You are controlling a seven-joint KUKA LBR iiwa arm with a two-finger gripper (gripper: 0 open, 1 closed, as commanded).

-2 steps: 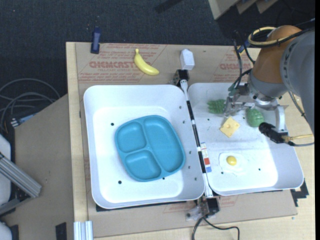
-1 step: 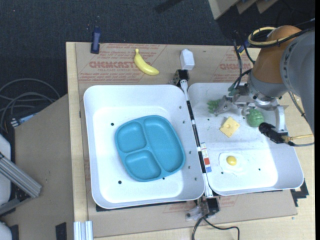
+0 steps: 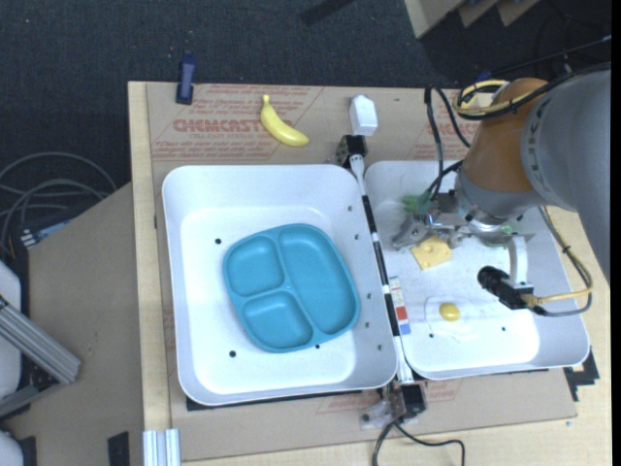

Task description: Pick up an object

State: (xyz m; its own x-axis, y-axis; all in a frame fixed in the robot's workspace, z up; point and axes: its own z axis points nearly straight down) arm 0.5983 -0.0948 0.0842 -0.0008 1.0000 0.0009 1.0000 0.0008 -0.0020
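Yellow wedge [image 3: 432, 253] lies in the right bin [image 3: 543, 348], just below the jaws [image 3: 427, 225] at centre right; we cannot tell whether they are wide or narrow.

Light is bright and even, falling from overhead. The white bins [image 3: 194, 289] glare slightly, washing out their rims. Shadows are soft and short, one lying under the arm [image 3: 553, 134] toward 6 o'clock. Carpet at 12 and 9 o'clock stays dim. The picture is coarse and mildly soft; small items blur.
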